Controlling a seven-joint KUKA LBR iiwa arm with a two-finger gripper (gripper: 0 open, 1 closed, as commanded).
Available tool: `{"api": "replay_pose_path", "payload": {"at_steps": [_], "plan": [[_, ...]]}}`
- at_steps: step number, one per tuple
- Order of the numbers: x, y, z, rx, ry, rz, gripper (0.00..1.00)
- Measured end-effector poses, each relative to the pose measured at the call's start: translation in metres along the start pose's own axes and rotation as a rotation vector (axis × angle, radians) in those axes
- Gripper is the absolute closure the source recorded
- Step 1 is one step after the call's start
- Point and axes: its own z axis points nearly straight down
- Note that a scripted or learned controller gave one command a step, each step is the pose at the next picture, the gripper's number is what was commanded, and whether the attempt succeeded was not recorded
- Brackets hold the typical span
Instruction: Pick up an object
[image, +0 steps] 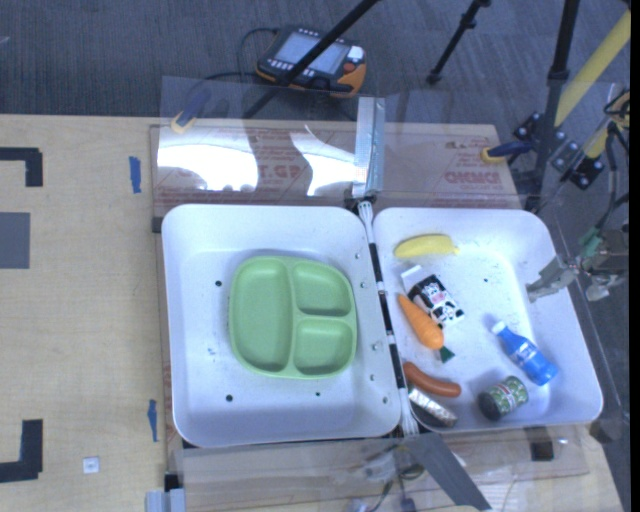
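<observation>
So the right bin (560, 250) has a bunch of small stuff to grab: a yellow banana (426, 246) near the back, a black-and-white carton (435, 298) just in front of it, an orange carrot (422, 322) lying at a slant beside the carton, a reddish sausage (432, 381) near the front, a blue bottle with a white cap (523, 352) and a dark green can (502, 397) on its side close to the front right corner. The bins sit on a light wood surface (80, 300) with blue tape marks, dark carpet behind it. The left bin (190, 260) holds a green divided plate (293, 316). The jaws (560, 275) hang over the right bin's right edge, well apart from everything; can't tell if they're wide or narrow.
</observation>
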Motion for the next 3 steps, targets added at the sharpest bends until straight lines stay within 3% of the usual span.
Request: {"api": "replay_pose_path", "payload": {"at_steps": [1, 2, 3], "plan": [[0.004, 0.009, 0.083, 0.001, 0.001, -0.058, 0.0], [-0.021, 0.001, 0.127, 0.003, 0.003, 0.09, 0.0], [-0.029, 0.021, 0.184, -0.002, 0.01, 0.045, 0.0]]}}
